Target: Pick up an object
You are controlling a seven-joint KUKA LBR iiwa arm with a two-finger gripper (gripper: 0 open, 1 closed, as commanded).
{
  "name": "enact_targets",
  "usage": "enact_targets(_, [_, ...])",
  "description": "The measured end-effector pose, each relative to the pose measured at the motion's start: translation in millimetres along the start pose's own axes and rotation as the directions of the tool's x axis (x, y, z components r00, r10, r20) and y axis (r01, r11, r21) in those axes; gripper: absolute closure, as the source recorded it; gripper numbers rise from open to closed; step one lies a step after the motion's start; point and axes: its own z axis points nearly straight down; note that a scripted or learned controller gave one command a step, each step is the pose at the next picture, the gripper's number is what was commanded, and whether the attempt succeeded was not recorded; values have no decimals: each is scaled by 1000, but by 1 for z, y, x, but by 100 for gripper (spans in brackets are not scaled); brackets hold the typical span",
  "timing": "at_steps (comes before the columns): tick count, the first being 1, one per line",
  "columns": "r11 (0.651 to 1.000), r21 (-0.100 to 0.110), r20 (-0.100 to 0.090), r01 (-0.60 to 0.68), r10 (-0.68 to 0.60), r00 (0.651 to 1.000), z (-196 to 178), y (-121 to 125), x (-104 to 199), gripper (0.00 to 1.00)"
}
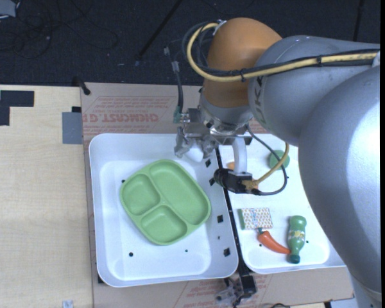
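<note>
The gripper (194,147) is hanging over the far edge of the left bin (109,172), just past the green divided plate (165,201); whether it is gripping anything I cannot tell. A descent here is risking the bin wall or the plate's rim; the arm is hiding part of the right bin (314,252), where a carrot (273,242) and green bottle (296,237) are lying.

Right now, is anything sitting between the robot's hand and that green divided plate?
Nothing visible does. The hand hovers over the left bin, near its back edge, and the green plate lies just in front of it on the bin's floor with bare white between.
</note>
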Motion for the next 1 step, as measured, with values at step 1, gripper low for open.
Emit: enact_targets(1, [1000, 0, 1, -1, 1, 1000, -1, 0, -1, 0])
